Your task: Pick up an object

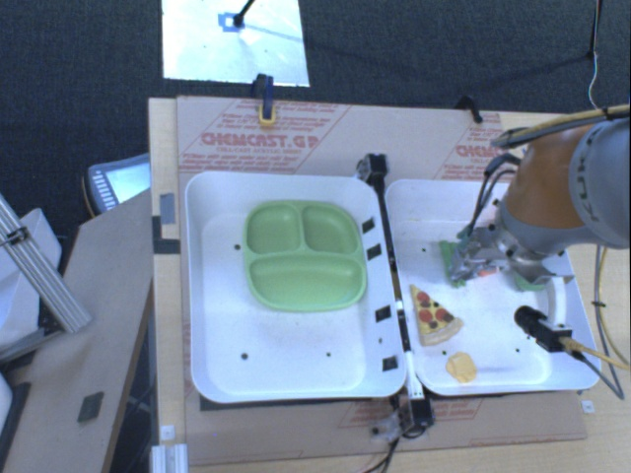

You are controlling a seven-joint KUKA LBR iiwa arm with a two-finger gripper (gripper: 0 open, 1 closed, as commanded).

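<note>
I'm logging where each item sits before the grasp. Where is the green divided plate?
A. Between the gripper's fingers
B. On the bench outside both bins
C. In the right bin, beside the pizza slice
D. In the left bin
D: the green divided plate lies flat in the left bin, while the toy pizza slice and the gripper are over in the right bin.

Toy pizza slice (434,314) lying flat in the right bin, tip toward the upper left, small pale yellow piece (460,367) just below it, apart, green item (455,256) partly hidden under the arm.
</note>
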